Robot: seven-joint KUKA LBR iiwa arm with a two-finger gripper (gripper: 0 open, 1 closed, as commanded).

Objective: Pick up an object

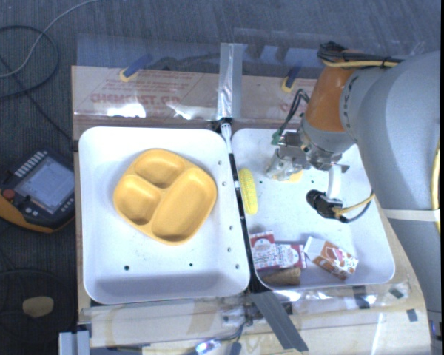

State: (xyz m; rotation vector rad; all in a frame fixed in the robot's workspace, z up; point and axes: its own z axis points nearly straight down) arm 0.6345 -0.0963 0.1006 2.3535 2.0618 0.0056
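Overhead view of 2 white bins. The gripper (285, 165) sits low at 12 o'clock in the right bin (370, 220), over a small pale object (290, 173), possibly touching it; finger state cannot be told. Corn cob (246, 191) at 9 o'clock, packets (270, 254) at 6 o'clock. Left bin (103, 265): yellow divided plate (165, 195).

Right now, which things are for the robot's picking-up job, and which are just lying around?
For the job:
gripper, low in the right bin
corn cob
red packets
small carton
yellow divided tray

Just lying around:
handheld controller
cables
cardboard sheet
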